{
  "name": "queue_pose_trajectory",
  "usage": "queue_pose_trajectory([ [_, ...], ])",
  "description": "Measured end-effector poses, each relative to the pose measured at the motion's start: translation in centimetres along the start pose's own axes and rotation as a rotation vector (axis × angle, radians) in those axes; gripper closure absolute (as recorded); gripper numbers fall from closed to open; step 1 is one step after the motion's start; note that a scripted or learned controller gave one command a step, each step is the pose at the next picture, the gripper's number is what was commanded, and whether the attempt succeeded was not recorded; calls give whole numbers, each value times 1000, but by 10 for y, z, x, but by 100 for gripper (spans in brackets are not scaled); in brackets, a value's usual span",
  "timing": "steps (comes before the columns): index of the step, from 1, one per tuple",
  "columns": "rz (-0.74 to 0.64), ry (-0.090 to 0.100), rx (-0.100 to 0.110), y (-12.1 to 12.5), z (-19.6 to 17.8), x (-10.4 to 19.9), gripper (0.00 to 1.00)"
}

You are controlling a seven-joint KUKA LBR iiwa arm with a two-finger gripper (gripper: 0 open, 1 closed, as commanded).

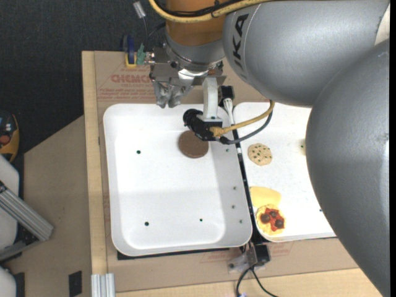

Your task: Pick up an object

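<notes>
**A:** Where is the arm aiming?

**B:** The gripper [168, 98] hangs over the far edge of the left bin [124, 184], just above that rim. I judge it is placed there because the nearest candidate, a brown round disc [194, 146], lies in the far right part of that same bin, close to the wall shared with the right bin [291, 228].

**A:** Does it have the disc?

**B:** No. The disc rests flat on the bin floor, apart from the fingertips, which sit toward the far edge and to its left. Nothing is between the fingers.

**A:** Are the fingers spread or closed?

**B:** I cannot tell; they read as one grey cluster from this slant.

**A:** What is the black thing next to the disc?

**B:** A black fitting with a yellowish cable [247, 124] hanging off the wrist, touching or overlapping the disc's far edge in this view. It belongs to the arm, not the bin.

**A:** Other choices?

**B:** In the right bin, near its left wall, a chocolate-chip cookie [260, 154], and at the near left corner a yellow piece with red topping [270, 216]. They are farther from the tool, so the disc seems the likelier target.
</notes>
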State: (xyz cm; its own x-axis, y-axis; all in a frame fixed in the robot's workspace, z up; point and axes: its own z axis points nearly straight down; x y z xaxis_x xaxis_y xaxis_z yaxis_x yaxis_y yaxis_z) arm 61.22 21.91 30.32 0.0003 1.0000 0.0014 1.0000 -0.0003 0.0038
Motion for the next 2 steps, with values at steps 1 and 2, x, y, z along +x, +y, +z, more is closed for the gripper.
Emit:
queue_pose_trajectory([
  [1,-1,-3,10,3,41,6,100],
  [2,-1,0,1,7,24,6,100],
])
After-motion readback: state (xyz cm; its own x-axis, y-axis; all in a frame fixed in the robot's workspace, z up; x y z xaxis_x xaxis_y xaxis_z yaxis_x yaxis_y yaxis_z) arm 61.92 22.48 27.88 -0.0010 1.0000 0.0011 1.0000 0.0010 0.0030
